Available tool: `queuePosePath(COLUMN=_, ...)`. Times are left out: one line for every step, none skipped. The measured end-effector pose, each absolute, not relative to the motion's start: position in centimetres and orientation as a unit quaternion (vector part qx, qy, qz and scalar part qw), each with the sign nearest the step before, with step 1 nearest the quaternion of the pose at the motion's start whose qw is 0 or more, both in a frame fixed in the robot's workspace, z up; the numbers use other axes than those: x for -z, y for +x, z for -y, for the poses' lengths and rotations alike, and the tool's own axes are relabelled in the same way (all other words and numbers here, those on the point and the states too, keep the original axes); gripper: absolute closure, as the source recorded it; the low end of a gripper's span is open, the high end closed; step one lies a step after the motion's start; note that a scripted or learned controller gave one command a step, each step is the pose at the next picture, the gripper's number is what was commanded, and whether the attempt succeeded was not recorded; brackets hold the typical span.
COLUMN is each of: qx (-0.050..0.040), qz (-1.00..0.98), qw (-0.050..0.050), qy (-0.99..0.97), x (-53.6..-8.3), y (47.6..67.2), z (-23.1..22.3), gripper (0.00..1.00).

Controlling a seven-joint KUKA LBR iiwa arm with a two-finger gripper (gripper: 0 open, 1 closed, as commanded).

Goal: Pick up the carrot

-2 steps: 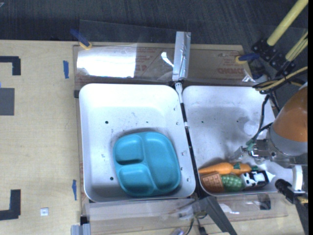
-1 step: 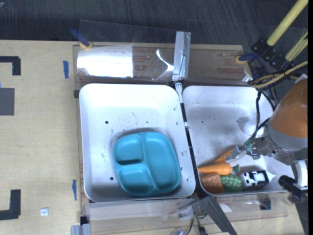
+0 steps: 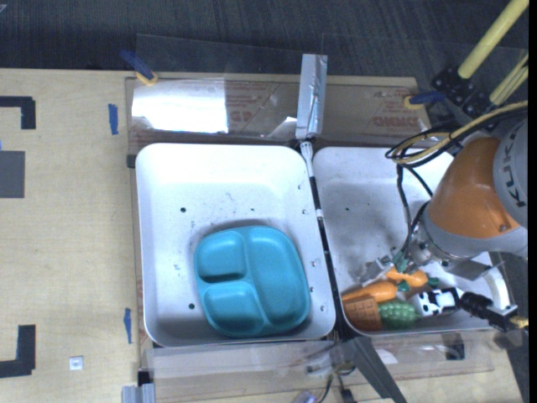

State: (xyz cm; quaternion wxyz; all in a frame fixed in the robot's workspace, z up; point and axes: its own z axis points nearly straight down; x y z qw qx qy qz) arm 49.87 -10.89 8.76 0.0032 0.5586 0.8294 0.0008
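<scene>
Hovering low over the near end of the right bin (image 3: 369,175), we are holding our gripper (image 3: 406,269) just above a tight heap of toy items; whether it is apart, together or clamped on anything, we cannot tell, since the wrist is covering it from above.

- Carrot (image 3: 375,292): lying just below and to the left of the gripper, orange, resting on the heap, seemingly touching the gripper's tip region, though not visibly between anything.
- Green cob-like piece (image 3: 397,312): lying directly beneath the carrot, touching it.
- Waffle-textured orange piece (image 3: 361,311): lying beside the cob, against the bin's near wall.
- Black-and-white item (image 3: 431,301): lying just right of the heap, under the wrist.
- Blue sectioned plate (image 3: 250,280): sitting well to the left, in the left bin (image 3: 168,191).

Risks, as we are judging them: crowding may be leading us to close on a neighbour instead of the carrot; the rounded carrot may be rolling away sideways; the near wall may be blocking a clean descent.
</scene>
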Motion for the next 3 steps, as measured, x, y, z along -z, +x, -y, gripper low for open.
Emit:
queuePosePath(qx=-0.0016, qz=-0.815, qw=0.003, qy=0.579, x=-8.8, y=48.2, z=14.5, gripper=0.00)
queuePosePath(qx=-0.0029, qz=-0.816, qw=0.008, qy=0.579, x=-9.9, y=48.5, z=14.5, gripper=1.00)
queuePosePath(qx=-0.0027, qz=-0.783, qw=0.002, qy=0.622, x=-18.7, y=56.3, z=5.5, gripper=1.00)
